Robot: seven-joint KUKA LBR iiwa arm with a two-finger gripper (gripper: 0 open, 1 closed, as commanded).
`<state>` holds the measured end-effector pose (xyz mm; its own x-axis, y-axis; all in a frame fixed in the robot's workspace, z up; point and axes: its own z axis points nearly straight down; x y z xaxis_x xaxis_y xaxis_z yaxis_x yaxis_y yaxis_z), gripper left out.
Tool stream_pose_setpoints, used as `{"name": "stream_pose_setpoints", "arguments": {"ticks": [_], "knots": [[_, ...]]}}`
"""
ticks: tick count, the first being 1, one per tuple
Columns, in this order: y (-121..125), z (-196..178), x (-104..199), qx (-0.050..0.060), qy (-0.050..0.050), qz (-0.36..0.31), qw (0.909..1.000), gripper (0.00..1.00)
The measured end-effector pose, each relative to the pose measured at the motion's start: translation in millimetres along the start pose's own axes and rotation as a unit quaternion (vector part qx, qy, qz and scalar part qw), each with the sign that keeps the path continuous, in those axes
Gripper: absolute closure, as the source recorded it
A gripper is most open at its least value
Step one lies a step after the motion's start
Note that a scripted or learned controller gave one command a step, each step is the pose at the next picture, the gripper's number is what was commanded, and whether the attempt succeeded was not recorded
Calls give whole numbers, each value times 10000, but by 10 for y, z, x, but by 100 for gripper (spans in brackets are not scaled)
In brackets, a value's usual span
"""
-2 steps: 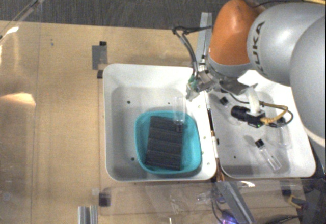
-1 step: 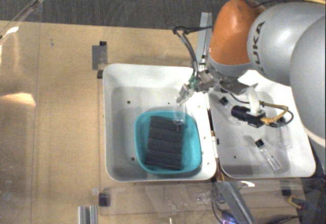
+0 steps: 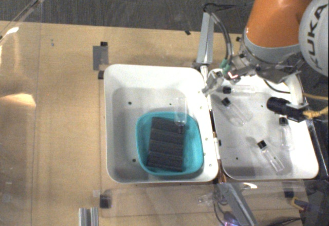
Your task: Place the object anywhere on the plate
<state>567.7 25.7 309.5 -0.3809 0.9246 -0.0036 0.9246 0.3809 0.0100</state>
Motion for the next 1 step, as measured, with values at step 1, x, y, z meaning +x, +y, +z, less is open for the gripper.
{"name": "stream_pose_setpoints", "arguments": {"ticks": [1], "knots": [[-503, -1293, -414, -16, -14, -115, 9999, 0]]}}
